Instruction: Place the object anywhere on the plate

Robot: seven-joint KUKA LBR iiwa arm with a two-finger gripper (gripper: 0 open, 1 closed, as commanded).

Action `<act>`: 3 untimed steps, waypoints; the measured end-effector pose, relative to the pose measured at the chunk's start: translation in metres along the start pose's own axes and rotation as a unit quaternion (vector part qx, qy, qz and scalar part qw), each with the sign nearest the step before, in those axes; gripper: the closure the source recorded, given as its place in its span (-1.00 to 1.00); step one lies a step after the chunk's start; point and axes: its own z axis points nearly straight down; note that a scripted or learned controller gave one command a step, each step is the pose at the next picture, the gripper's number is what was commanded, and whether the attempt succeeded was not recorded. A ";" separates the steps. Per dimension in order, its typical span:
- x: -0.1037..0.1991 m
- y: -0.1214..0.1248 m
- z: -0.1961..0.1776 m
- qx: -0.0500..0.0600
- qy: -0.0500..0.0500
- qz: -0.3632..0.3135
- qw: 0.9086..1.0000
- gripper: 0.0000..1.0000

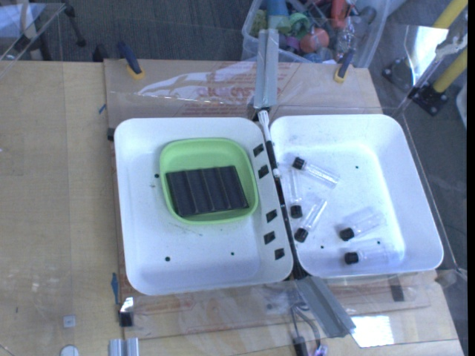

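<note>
Wooden bench (52, 199) is carrying two white bins: the left bin (141, 258) is holding a green plate (174, 154) bearing a dark ribbed slab (206, 190), while black-capped clear vials (315, 171) are lying scattered in the right bin (386, 147).

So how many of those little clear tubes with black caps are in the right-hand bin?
5 that I can make out in the right bin. Tube near the top left, tube by the divider, tube just below it, tube at lower right, tube near the front edge. Clear plastic may hide more.
</note>
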 end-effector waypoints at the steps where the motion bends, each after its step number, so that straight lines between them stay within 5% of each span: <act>1: 0.000 0.000 0.000 0.000 0.000 0.000 1.000 -1.00; 3: 0.000 0.000 0.000 0.000 0.000 0.000 1.000 -1.00</act>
